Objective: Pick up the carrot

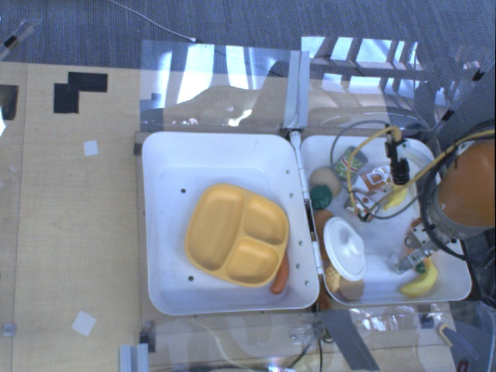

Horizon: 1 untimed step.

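Looking down from the camera view, we find the carrot [280, 276] in the left bin [167, 215], lower centre of frame, wedged between the yellow divided plate [236, 233] and the bin's right wall. Gripper [412, 256] hangs in the right bin [457, 285], lower right, beside the banana [418, 282]; grip state we cannot tell. Risks, as we judge: fingers striking plate rim or wall, carrot rolling. Open room lies left of the plate.
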{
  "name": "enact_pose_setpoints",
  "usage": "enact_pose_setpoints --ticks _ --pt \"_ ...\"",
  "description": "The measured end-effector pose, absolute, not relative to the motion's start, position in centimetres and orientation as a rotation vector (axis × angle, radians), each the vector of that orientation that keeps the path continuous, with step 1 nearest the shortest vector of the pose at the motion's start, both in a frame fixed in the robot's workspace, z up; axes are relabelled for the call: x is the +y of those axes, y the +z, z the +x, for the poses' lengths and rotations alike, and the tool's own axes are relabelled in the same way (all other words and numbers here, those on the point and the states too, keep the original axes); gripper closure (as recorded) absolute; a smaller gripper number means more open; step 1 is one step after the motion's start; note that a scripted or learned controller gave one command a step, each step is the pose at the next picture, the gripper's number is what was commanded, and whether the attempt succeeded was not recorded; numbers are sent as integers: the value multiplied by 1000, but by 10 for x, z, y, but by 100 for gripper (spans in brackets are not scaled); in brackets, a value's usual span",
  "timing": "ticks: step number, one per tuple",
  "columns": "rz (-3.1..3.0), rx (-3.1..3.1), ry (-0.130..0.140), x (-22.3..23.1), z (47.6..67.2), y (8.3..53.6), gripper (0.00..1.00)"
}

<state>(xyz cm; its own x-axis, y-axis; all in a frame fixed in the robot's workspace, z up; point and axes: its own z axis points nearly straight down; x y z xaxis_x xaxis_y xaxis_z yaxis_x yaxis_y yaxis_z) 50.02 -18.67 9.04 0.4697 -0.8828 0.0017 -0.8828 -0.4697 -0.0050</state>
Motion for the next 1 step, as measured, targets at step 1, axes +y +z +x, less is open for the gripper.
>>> enact_pose_setpoints --ticks 1 --pt "-2713 1578 -14 -190 545 89 100"
